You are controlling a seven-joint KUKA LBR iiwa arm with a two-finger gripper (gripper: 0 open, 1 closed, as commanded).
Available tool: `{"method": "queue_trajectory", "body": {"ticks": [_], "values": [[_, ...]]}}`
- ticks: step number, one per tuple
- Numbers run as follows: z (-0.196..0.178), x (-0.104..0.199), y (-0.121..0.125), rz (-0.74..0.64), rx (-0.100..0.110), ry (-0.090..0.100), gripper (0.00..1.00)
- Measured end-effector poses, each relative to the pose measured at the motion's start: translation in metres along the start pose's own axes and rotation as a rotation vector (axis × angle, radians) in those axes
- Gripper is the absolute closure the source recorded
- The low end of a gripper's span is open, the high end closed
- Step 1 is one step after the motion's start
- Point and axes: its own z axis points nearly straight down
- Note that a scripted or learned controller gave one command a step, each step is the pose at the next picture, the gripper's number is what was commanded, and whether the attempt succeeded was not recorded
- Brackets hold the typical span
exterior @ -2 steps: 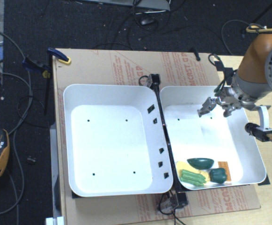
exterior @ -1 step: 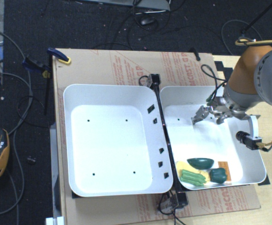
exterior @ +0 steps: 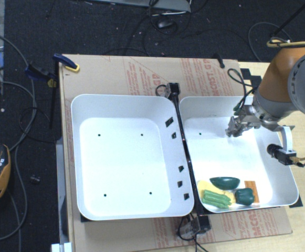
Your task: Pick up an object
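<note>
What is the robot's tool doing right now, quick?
Tool: over the right bin, away from the toys; open or closed cannot be told.

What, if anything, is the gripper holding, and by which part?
Nothing can be seen between the fingers of the gripper. It hangs over the right bin, well apart from the green objects at the bin's near edge.

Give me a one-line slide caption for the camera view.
KUKA gripper poised over the right bin, away from the green items clustered at its near edge; left bin alongside.
</note>
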Motion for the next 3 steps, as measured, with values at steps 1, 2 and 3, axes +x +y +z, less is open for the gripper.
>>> {"method": "queue_trajectory", "body": {"ticks": [1, 2, 3], "values": [[-0.063, 0.000, -0.002, 0.000, -0.005, -0.001, 1.00], [-0.113, 0.000, -0.001, 0.000, -0.003, -0.001, 1.00], [-0.124, 0.057, 0.008, -0.004, 0.000, 0.002, 1.00]]}}
